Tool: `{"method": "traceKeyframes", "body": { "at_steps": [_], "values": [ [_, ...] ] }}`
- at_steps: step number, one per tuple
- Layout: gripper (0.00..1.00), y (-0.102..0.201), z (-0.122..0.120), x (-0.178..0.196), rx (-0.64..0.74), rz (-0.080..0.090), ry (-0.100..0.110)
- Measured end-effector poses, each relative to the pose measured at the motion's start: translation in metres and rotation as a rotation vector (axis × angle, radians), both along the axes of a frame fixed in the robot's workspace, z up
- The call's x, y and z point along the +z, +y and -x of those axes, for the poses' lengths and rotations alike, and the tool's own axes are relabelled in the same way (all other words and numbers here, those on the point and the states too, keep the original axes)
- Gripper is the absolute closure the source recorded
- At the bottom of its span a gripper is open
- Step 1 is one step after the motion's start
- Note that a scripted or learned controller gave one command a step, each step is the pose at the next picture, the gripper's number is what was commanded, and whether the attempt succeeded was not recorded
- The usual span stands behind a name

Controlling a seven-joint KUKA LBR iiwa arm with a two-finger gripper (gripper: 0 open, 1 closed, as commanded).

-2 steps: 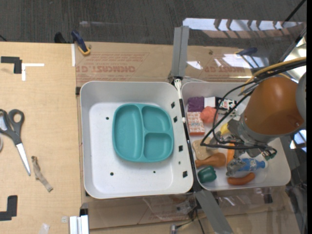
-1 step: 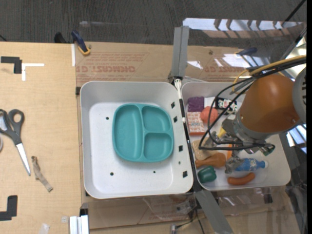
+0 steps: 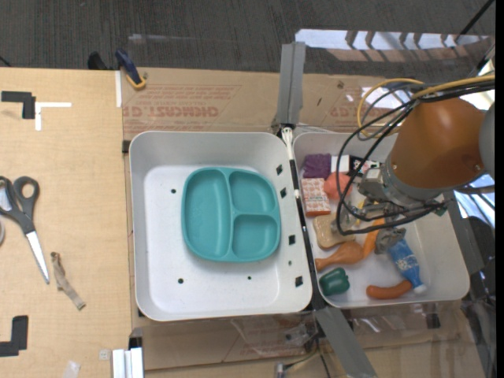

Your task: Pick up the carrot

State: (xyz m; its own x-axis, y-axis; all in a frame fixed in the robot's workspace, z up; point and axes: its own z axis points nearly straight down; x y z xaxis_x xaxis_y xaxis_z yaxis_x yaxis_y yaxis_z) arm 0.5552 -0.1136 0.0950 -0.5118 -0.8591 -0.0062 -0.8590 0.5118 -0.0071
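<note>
One carrot (image 3: 368,245) lies in the right bin (image 3: 455,242), partly under the arm's wrist, beside a blue bottle (image 3: 405,264). Gripper (image 3: 376,225) sits directly over it; can't tell finger state, cables block it. Green pepper (image 3: 334,281) and sausage (image 3: 389,290) nearer the front. Teal divided plate (image 3: 231,213) in the left bin (image 3: 150,235).

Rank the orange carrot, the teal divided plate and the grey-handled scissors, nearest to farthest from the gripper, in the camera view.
1. Orange carrot, right bin, beside the gripper.
2. Teal divided plate, left bin.
3. Grey-handled scissors, far left on the bench.
</note>
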Motion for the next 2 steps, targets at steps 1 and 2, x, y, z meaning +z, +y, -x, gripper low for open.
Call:
{"method": "traceKeyframes", "body": {
  "at_steps": [1, 2],
  "values": [
    [0.0, -0.008, -0.034, 0.0, 0.055, 0.0, 0.0],
    [0.0, -0.006, 0.032, 0.0, -0.08, 0.0, 0.004]
  ]
}}
